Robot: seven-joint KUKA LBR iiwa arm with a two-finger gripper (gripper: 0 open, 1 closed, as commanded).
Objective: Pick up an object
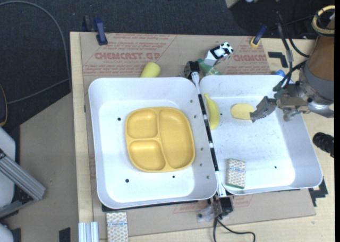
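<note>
Packet point(236, 173) lay at the near edge of the right bin point(297, 156), leaning against the wall. Tray point(160, 139) sat flat in the middle of the left bin point(106, 129), well apart from the arm's reach. Farther in, the claw point(260, 111) hung low over the right bin floor, just beside a yellow lump point(242, 111), probably the intended pick. Whether the claw was open or closed could not be told. A banana point(212, 112) rested along the divider. On the tabletop point(79, 66) beyond, a yellow piece point(150, 69) lay outside both bins.
</note>
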